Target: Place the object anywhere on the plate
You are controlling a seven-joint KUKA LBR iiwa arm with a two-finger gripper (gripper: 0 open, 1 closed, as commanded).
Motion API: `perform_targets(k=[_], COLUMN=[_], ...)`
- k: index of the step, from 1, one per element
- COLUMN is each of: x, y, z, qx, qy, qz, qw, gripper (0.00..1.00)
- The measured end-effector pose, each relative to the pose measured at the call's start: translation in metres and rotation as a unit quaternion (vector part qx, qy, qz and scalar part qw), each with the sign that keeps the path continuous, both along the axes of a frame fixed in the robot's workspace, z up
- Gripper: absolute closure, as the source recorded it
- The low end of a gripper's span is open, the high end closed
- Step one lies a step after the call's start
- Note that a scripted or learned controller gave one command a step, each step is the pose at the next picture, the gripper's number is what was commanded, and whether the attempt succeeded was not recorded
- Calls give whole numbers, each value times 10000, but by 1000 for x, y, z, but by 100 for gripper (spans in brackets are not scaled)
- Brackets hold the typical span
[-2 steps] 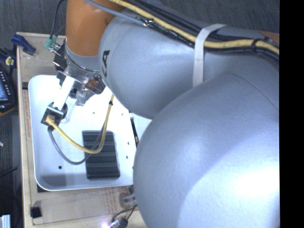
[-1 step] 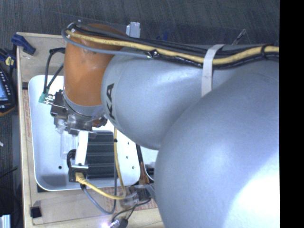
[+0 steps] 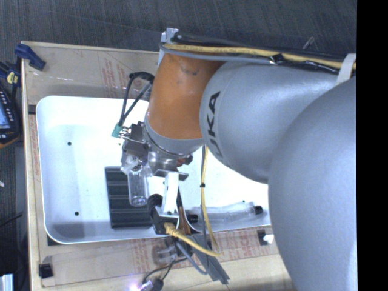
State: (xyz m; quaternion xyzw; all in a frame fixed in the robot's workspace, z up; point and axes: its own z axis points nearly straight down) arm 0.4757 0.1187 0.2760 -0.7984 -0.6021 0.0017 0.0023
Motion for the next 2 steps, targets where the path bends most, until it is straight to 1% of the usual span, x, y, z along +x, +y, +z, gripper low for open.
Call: perform_targets(k=[1, 2], x=[55, 0], y=[14, -28], z=[42, -1], qx=[2, -7], qy=[-6, 9], qz=[-1003, 123], qw=[9950, 9999], gripper=[100, 100])
